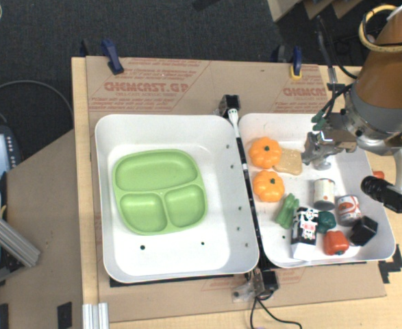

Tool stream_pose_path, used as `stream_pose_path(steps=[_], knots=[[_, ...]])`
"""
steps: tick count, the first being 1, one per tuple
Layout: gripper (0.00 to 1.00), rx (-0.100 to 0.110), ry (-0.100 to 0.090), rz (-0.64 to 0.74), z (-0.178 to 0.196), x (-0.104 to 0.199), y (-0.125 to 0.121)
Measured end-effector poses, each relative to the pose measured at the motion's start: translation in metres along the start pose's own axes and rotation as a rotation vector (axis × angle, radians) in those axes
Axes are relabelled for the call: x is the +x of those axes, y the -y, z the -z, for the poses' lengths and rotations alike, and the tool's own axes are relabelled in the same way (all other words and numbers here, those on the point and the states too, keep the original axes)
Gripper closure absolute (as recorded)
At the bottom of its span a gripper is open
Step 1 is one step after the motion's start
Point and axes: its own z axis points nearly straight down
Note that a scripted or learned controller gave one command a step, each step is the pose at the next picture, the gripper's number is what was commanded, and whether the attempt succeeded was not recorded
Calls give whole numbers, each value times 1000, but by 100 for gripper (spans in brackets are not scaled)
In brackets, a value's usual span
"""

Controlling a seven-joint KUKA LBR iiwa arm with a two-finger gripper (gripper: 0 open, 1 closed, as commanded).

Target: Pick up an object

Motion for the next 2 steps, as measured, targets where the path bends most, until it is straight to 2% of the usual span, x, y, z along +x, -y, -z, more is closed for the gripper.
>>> stream_pose_path(steps=[1,2], knots=[[100,-6,1,2,64,61,31],[100,-7,1,3,108,123,54]])
